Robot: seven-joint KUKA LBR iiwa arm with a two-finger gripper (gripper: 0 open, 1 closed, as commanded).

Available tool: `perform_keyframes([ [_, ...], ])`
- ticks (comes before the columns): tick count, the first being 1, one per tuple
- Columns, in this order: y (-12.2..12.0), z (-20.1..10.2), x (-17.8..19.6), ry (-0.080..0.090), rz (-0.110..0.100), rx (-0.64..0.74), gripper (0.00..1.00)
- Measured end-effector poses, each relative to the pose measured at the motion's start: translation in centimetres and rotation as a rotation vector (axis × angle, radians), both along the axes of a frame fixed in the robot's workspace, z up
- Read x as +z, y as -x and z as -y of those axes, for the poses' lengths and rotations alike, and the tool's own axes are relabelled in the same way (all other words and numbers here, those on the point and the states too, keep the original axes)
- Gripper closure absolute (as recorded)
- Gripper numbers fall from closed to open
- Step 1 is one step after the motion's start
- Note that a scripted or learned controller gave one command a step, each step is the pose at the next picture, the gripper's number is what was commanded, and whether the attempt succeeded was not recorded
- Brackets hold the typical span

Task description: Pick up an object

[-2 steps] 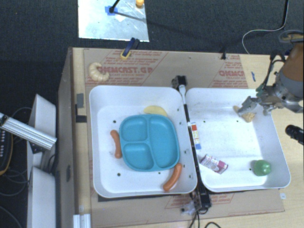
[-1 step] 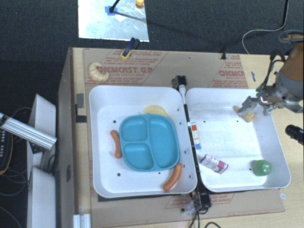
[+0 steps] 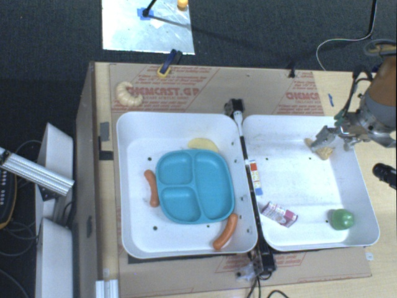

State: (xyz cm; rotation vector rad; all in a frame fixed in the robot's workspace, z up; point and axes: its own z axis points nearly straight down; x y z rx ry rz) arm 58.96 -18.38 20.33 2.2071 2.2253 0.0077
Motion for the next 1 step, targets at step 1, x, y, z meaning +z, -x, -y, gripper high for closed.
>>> perform_keyframes([
  [1,0.00,0.00,0.00,0.000,0.000,0.000,0.00],
])
